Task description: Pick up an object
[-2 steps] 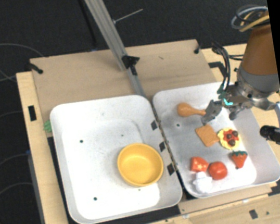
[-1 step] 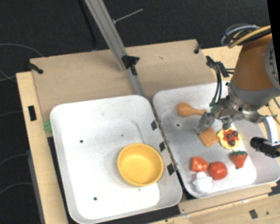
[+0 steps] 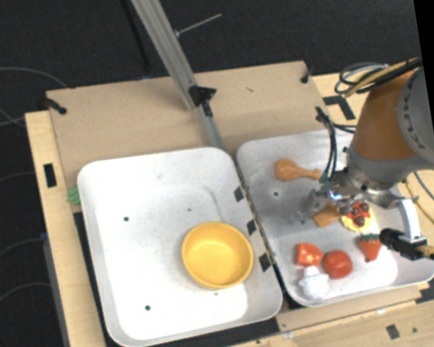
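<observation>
My gripper (image 3: 320, 208) hangs low over the middle of the right bin (image 3: 269, 164), reaching in from the right under the orange-banded wrist. An orange piece (image 3: 327, 217) lies right at its tip; I cannot tell whether it is held. A tan wooden spoon-like object (image 3: 294, 170) lies above it toward the bin's back. Along the bin's front lie a red-orange piece (image 3: 308, 255), a red tomato (image 3: 337, 264), a white object (image 3: 313, 282), a small strawberry-like piece (image 3: 370, 248) and a yellow and red item (image 3: 358, 217). A yellow bowl (image 3: 217, 254) sits in the left bin (image 3: 136, 206).
A metal pole (image 3: 167, 41) slants down from the top to the gap between the bins. Cables loop on the dark floor at the left. A black and white fitting (image 3: 407, 236) juts from the arm over the right bin's front right corner.
</observation>
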Action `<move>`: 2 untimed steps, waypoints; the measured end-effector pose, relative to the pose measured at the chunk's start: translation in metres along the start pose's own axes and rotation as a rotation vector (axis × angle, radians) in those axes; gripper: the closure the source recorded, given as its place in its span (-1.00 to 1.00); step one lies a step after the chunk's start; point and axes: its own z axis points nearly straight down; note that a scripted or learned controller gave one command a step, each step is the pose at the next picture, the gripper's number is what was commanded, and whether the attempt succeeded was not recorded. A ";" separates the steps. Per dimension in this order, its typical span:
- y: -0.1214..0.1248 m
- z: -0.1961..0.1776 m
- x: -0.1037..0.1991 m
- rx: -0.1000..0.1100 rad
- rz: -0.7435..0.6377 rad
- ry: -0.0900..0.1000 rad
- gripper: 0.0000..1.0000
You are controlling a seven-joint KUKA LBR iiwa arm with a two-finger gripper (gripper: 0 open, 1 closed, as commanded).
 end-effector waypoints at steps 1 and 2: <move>0.001 0.014 -0.002 -0.003 0.000 -0.003 -1.00; 0.003 0.003 -0.003 -0.008 0.005 -0.001 1.00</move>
